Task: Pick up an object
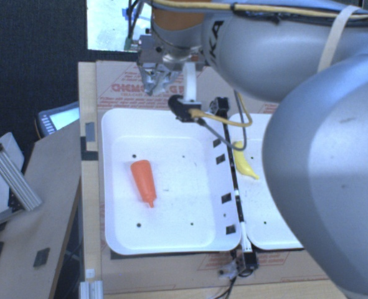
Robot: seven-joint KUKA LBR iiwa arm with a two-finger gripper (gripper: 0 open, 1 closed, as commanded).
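Carrot-shaped orange object (144, 181) lies flat on the floor of the left bin (115, 142), a little toward 9 o'clock from the bin's middle, with its thin end pointing to about 5 o'clock. Nothing touches it and free floor is on all sides, so I judge it the easier thing to take from above. A yellow object (243, 164), perhaps a small banana, lies in the right bin (258, 229) close to the wall between the two bins, which leaves less room for a finger on that side.

The pincer (157, 80) hangs at 12 o'clock from the orange object, beyond the far rim of the left bin and over the cardboard sheet (118, 86) on the desk. It carries nothing. Its tips are small and blurred here, so I cannot tell if they are spread or together. The arm (277, 36) reaches across the right bin and covers much of it. The pick seems not yet begun.
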